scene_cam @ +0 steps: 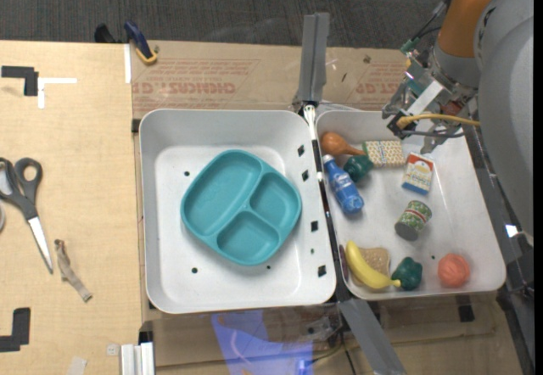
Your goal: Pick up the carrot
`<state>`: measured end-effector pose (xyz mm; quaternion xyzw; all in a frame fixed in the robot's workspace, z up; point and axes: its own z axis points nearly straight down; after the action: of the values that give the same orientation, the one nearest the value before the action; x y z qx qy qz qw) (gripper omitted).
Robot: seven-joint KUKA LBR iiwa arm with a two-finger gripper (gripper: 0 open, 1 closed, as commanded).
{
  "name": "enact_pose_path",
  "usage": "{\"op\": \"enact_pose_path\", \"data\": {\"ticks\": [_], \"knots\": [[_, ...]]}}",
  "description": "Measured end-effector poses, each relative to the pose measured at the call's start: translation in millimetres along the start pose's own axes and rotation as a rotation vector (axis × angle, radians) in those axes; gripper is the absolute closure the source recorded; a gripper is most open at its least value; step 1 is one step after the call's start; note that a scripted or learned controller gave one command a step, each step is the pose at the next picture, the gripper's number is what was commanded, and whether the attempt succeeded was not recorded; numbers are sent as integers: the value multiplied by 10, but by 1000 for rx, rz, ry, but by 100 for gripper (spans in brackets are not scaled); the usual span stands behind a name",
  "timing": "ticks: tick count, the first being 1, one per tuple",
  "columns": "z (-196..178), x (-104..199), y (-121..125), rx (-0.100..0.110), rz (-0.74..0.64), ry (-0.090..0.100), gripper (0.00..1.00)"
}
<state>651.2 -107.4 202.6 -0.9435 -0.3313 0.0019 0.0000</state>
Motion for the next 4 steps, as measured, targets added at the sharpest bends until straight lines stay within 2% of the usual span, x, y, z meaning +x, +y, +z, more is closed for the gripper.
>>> {"op": "enact_pose_path", "data": {"ticks": [1, 4], "knots": [[83, -117, 165, 1, 365, 1, 0], [83, -118, 165, 1, 366, 1, 0]]}}
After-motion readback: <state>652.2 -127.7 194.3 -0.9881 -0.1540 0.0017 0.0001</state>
